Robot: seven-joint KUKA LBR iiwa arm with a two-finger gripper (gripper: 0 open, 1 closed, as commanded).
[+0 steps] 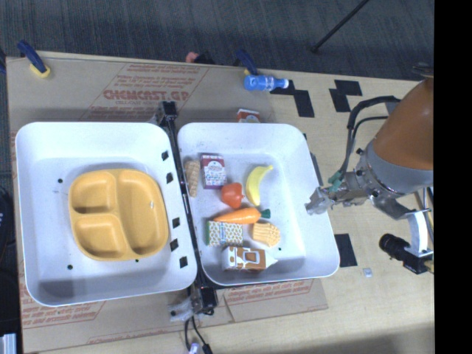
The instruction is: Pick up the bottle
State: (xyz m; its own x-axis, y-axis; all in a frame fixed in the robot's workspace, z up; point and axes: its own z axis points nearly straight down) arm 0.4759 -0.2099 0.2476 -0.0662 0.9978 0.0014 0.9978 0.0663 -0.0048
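A small blue object with a pale cap point(263, 83), shaped like a bottle, lies on its side on the bench behind the right bin point(310, 153). Inside that bin I see toy food but nothing I can name as a bottle. My gripper point(317, 201) hangs at the bin's right rim, low and pointing left, with nothing visible in it. It is far from the blue object and a hand's width right of the banana point(257, 183).
The right bin holds a red carton point(213, 170), a cracker point(193, 177), a tomato point(231, 194), a carrot point(237, 215), a patterned packet point(225, 232), a waffle point(266, 233) and a small carton point(247, 258). The left bin holds a yellow divided tray point(118, 212). Blue clamps point(33, 57) sit at the bench's back edge.
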